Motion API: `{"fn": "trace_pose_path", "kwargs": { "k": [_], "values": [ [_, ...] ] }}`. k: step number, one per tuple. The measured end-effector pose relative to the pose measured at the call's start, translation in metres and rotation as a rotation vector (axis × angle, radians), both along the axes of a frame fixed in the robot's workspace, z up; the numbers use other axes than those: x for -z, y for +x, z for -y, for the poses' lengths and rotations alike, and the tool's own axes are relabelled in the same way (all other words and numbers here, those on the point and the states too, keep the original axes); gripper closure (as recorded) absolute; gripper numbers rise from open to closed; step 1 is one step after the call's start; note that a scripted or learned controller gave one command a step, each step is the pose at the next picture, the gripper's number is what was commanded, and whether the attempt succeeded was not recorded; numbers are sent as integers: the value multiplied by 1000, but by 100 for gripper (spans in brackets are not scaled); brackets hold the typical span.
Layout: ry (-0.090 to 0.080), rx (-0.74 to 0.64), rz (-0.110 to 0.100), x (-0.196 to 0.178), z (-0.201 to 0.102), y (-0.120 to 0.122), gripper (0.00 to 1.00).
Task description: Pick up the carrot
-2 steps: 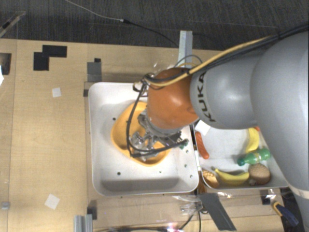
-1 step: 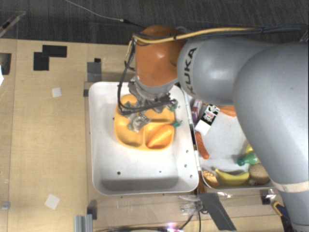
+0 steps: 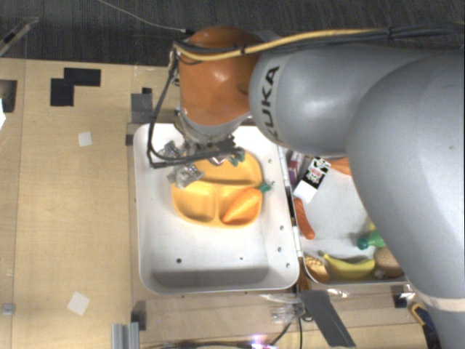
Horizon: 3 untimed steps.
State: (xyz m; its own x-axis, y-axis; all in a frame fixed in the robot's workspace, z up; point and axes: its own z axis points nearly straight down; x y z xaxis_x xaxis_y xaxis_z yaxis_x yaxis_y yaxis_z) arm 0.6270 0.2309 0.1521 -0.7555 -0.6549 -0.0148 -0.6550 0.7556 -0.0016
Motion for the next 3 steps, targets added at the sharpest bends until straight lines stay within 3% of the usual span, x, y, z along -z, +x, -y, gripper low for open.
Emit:
{"fn": "trace_pose_path", "kwargs": {
  "k": [1,2,3],
  "values": [
    [-7,-272,-3,-5,42,-67,100],
    [-4,63,2,-94,115,-27,100],
    [-6,-161,-5,25,92,-32,100]
  ]
}}
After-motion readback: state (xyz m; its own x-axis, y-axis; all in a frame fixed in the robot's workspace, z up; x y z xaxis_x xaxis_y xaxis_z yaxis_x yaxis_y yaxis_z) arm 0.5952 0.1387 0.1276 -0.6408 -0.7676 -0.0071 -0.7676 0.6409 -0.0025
